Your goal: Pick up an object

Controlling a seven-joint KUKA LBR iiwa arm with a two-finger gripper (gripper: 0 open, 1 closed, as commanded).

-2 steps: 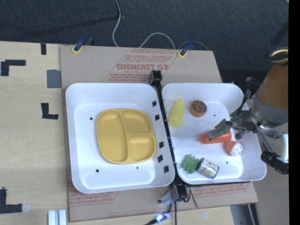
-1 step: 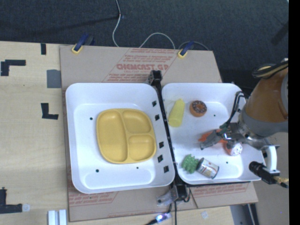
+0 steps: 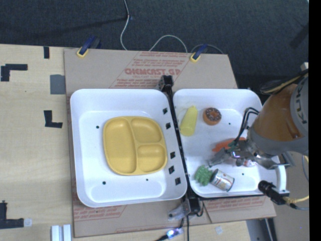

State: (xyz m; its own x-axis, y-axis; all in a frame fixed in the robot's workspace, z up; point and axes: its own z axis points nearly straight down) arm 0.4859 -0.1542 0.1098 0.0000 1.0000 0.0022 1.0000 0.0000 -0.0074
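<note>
Bins sit side by side on the desk [image 3: 30, 134], and the black divider [image 3: 173, 134] where their inner walls meet serves as the landmark for what follows. Left of the divider, the left bin [image 3: 83, 185] holds a yellow sectioned plate [image 3: 134, 145] lying flat near its middle, well apart from the divider.

Right of the divider, the right bin [image 3: 235, 95] holds several small things. A yellow bottle-shaped toy [image 3: 189, 120] lies just beside the divider toward the bin's far end. A round brown doughnut [image 3: 212, 116] sits a little further right of it, apart from the yellow toy. Near the divider's lower end lies a green leafy toy [image 3: 203, 175], touching a silver can [image 3: 222, 180] that rests on its side further right.

The pincer [image 3: 220, 157] reaches in from the right, low over the right bin, well right of the divider and just above the can. An orange carrot-like piece [image 3: 221, 146] lies right against its upper side; whether the piece sits between the fingers cannot be told, and the fingers' spread is too blurred to judge. The grey arm with its orange band [image 3: 276, 119] covers the bin's right wall.

Beneath both bins lies a brown cardboard sheet [image 3: 150, 72] with red lettering.
</note>
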